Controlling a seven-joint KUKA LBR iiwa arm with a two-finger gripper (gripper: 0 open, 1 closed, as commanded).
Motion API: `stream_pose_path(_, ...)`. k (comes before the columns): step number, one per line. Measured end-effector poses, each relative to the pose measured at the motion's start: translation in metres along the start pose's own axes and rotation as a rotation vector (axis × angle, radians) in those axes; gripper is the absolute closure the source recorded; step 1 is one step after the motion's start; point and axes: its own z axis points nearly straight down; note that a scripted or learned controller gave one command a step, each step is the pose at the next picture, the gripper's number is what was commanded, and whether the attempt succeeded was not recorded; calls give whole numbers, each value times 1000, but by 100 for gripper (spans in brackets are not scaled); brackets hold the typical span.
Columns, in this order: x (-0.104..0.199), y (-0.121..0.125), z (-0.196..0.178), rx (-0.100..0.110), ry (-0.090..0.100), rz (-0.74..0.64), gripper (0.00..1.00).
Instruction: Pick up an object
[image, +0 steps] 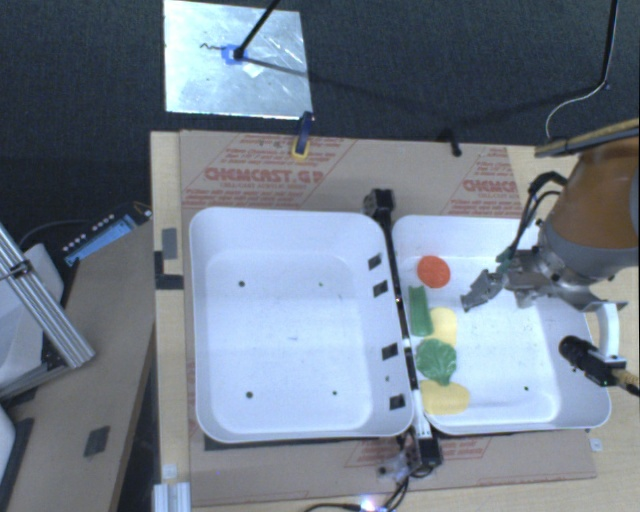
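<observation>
Several toy foods lie along the left side of the right bin (520, 400). An orange-red round piece (433, 270) is farthest back. In front of it come a long green piece (419, 311), a small yellow piece (444, 324), a leafy green piece (436, 359) and a yellow piece (446, 398) at the front. My gripper (478, 292) hangs over the middle of the right bin, pointing left. It is just right of the orange-red and small yellow pieces and apart from both, with nothing seen in it.
The left bin (290, 225) adjoins the right one along a raised divider with black clips (385, 290). Both bins rest on a cardboard sheet (260, 170). A shiny metal plate (235, 60) lies behind, and an aluminium rail (40, 310) stands at the far left.
</observation>
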Motion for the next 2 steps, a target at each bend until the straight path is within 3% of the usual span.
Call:
stream_pose_path(1,27,-19,79,4,2,0,0)
stream_pose_path(2,97,-36,43,1,-1,4,0)
